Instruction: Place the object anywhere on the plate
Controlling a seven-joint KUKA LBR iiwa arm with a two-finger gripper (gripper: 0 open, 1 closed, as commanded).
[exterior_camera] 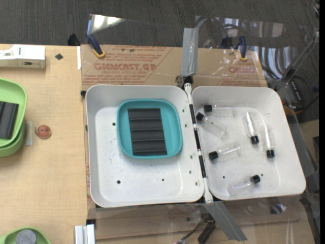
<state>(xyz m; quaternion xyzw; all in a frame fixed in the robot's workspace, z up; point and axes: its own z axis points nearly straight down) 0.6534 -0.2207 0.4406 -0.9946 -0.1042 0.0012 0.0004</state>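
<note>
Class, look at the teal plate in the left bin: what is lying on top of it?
A dark ribbed insert lies on the teal plate, covering its middle. The plate's surface beneath it cannot be seen.

We look down from above the bench at a slant, from its near side toward the far edge, where cardboard point(152, 62) and dark floor point(152, 9) lie beyond. We sit far enough back to take in both bins whole: the left bin point(101, 161) near mid-frame, the right bin point(284, 151) toward the right. The wooden benchtop point(56, 177) spreads to our left.
</note>
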